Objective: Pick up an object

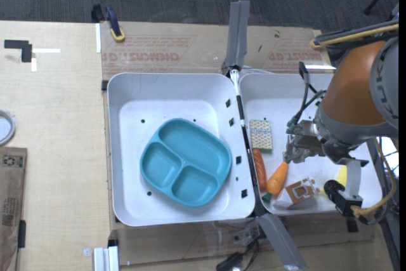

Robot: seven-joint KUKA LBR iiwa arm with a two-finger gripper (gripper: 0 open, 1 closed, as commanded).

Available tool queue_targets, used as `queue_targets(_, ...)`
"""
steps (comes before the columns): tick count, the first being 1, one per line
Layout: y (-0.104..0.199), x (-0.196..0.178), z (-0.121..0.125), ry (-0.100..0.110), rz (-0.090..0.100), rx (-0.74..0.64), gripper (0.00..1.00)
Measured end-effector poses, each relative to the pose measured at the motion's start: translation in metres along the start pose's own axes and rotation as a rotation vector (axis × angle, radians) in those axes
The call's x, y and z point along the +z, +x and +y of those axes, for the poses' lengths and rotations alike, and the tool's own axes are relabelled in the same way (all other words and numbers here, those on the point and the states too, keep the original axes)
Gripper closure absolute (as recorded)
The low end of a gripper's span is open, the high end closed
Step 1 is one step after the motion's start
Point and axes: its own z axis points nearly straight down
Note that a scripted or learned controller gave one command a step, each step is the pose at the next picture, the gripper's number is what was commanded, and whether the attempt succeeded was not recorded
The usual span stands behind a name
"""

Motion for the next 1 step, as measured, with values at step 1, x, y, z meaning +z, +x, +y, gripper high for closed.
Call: queue_targets(1,0.0077,-0.0276,-0.0015,-0.009,0.002,0.013,1.0)
